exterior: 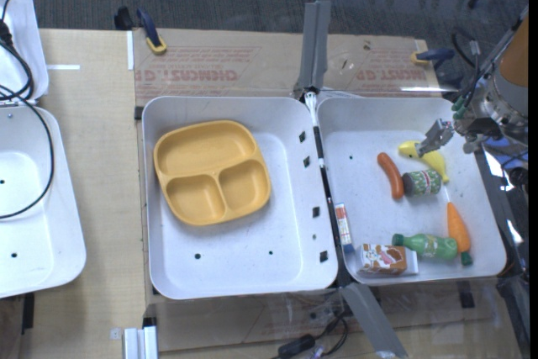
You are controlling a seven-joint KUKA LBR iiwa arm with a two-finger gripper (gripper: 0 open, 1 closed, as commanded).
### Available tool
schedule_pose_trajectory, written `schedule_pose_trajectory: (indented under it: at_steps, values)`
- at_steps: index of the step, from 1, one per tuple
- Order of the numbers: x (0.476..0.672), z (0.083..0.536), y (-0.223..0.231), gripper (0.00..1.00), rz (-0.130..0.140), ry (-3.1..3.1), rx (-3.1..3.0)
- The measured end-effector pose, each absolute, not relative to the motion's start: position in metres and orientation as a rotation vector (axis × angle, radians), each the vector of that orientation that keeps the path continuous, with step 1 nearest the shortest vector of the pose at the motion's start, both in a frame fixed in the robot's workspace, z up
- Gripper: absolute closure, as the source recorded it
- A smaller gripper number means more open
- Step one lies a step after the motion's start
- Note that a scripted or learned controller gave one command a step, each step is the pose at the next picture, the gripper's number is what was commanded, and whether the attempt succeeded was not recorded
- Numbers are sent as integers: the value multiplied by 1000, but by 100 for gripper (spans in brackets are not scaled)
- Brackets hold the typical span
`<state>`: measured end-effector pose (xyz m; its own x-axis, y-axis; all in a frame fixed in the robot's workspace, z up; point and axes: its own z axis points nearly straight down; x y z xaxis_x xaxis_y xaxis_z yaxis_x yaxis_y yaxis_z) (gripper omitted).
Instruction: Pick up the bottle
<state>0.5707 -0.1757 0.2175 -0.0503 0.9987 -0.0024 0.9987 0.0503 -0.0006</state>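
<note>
I had the fingers (439, 133) hovering at the upper right of the right-hand bin (353, 139), and they looked slightly parted with nothing between them, though at that size I would not swear to how wide. Just beside the tips, toward the camera, lay the yellow banana (423, 154); a little further on were the small can (422, 182) and, to its left, the sausage (390, 174). Beyond those sat the carrot (456, 225). The bottle (429, 245), green with a yellow label, lay furthest of all from the fingers, down at the bin's near edge, on its side with its long axis running left to right across the view, its cap end beside the juice carton (388, 258). I judged the reach had to come well down the bin, closing across that axis.
</note>
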Motion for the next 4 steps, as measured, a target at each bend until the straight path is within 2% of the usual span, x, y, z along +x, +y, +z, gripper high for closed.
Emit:
schedule_pose_trajectory:
  at_steps: [1, 2, 3, 4]
  values:
    - [523, 139, -168, 0, -5, 2054, 2381]
    - [476, 90, -128, 0, -4, 2067, 2370]
    - [480, 93, -174, 0, 12, 1856, 2552]
    - [477, 91, -134, 0, -3, 2089, 2350]
